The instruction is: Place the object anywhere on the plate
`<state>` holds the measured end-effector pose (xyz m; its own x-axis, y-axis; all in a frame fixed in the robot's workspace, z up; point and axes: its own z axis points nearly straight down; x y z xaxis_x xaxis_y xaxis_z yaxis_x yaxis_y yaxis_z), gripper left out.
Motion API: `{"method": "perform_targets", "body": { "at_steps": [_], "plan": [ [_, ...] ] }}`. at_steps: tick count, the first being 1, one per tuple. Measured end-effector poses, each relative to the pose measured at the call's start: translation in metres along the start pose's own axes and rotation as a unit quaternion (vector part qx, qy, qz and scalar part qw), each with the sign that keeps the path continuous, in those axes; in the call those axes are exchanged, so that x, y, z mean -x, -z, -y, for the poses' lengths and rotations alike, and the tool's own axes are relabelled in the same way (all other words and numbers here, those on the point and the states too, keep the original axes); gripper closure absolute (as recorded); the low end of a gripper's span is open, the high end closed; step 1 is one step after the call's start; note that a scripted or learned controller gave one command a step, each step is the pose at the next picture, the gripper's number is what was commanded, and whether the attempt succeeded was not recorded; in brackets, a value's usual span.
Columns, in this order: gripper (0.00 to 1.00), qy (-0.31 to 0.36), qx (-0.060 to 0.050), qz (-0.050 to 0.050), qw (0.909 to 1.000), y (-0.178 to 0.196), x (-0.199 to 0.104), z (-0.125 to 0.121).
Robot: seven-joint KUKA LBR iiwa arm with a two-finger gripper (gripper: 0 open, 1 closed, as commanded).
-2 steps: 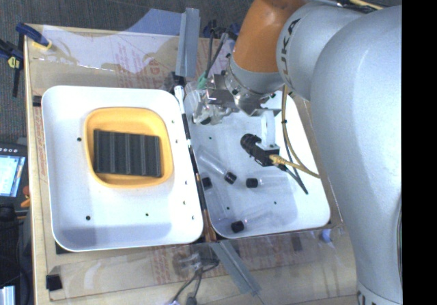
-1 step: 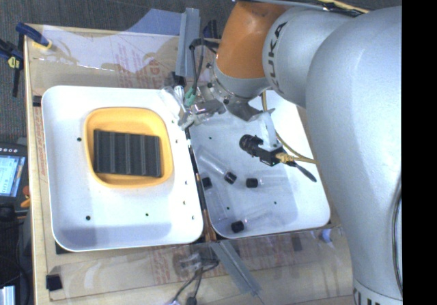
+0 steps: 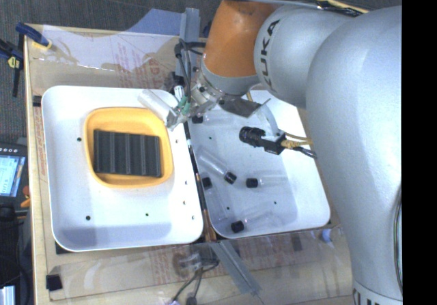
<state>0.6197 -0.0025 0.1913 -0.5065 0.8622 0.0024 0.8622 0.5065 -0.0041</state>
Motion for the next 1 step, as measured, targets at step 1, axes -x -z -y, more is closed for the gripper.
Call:
{"method": "perform_targets", "body": {
  "at_steps": [1],
  "plan": [
    [0.00,0.000,0.000,0.000,1.0000,0.0001,0.0003,0.0001]
  ]
}}
